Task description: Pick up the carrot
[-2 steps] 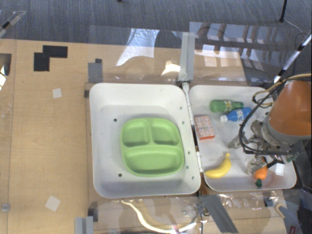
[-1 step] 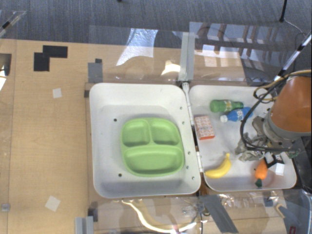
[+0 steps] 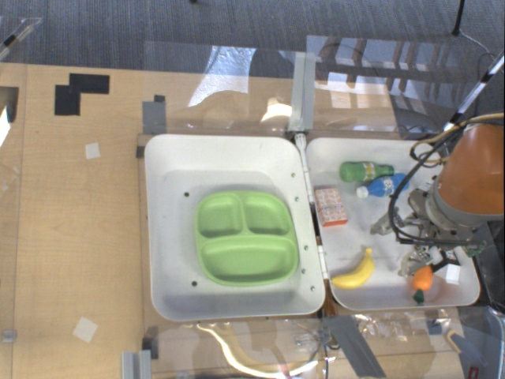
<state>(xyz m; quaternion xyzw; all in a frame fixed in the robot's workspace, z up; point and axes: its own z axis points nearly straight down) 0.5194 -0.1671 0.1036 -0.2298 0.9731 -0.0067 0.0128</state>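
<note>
Carrot (image 3: pixel 423 280) lies in the right bin (image 3: pixel 394 294), near that bin's front right corner, orange with a dark green end pointing toward the front. Directly above it hangs the end effector (image 3: pixel 420 253), beneath the grey wrist and orange band of the arm (image 3: pixel 473 172); whether its jaws are wide or narrow I cannot tell, as cables and the wrist cover them. A banana (image 3: pixel 357 271) rests to the carrot's left, a small red and white box (image 3: pixel 331 206) further back, and a green bottle (image 3: pixel 364 170) and a blue bottle (image 3: pixel 382 186) lie at the rear. The left bin (image 3: pixel 166 212) holds a green divided tray (image 3: pixel 246 238). Both bins sit on the desk (image 3: pixel 71 235).
</note>
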